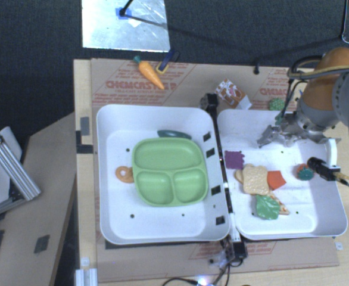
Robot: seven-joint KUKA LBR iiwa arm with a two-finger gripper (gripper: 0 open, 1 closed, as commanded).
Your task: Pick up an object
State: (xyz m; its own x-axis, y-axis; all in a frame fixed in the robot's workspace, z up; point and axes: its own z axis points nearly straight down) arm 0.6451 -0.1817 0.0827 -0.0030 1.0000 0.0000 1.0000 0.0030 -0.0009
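Green divided plate [167, 170] in left bin [112, 130]; toast [255, 180], purple piece [234, 158] in right bin [326, 219]; end effector [280, 134] spread wide, holding nothing

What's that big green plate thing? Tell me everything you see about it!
The green tray is a light green divided plate that looks like smooth plastic, with rounded corners. It has three compartments: one wide one along the far side and two smaller ones nearer the camera. It lies flat, right way up, about in the middle of the left bin. A small dark green item peeks out at its far edge. A little orange ring sits just left of it.
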